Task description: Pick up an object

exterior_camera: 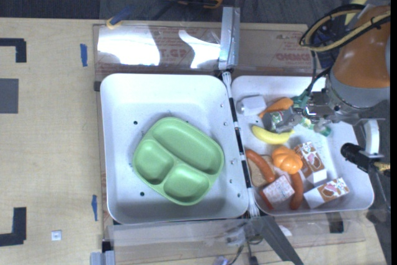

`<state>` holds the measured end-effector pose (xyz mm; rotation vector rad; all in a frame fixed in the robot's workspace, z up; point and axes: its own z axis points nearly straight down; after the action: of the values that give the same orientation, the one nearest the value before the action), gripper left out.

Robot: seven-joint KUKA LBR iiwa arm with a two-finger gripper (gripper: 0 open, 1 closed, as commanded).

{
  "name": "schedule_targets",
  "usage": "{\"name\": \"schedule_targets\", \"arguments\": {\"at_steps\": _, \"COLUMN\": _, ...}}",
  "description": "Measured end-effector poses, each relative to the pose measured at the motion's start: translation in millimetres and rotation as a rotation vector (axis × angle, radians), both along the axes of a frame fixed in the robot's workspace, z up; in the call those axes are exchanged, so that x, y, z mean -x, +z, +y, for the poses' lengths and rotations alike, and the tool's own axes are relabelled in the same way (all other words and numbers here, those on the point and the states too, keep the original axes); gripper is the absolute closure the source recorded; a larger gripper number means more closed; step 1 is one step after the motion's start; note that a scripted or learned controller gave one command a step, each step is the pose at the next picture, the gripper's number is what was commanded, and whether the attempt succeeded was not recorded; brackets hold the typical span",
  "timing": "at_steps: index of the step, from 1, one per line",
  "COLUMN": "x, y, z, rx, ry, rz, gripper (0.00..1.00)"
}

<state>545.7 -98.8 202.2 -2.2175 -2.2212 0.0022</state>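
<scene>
The right bin (367,194) holds several toy foods: a yellow banana (267,135), an orange carrot-like piece (277,105), an orange pepper (287,160) and two reddish sausages (260,166) (296,189). My gripper (282,121) reaches in from the right and sits low in the bin, just above the banana's right end and below the carrot-like piece. Its tip is a cluttered metallic shape, and I see no object clearly held in it. The arm's orange band (366,59) hangs over the bin's far right corner.
Three small printed cartons (278,190) (310,158) (329,190) lie at the right bin's near side, and a white block (251,103) sits at its far left. The left bin (124,102) holds a green divided plate (178,160). A clear panel (161,46) stands behind the bins.
</scene>
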Motion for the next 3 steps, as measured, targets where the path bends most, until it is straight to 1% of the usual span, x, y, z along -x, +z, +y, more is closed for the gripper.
{"name": "schedule_targets", "arguments": {"at_steps": 1, "x": 35.1, "y": 19.9, "z": 4.6, "rx": 0.0, "ry": 0.071, "rz": 0.0, "gripper": 0.0}}
{"name": "schedule_targets", "arguments": {"at_steps": 2, "x": 32.0, "y": -98.2, "z": -59.0, "rx": 0.001, "ry": 0.132, "rz": -0.003, "gripper": 0.0}}
{"name": "schedule_targets", "arguments": {"at_steps": 3, "x": 31.1, "y": -87.8, "z": -59.9, "rx": 0.004, "ry": 0.13, "rz": -0.007, "gripper": 1.0}}
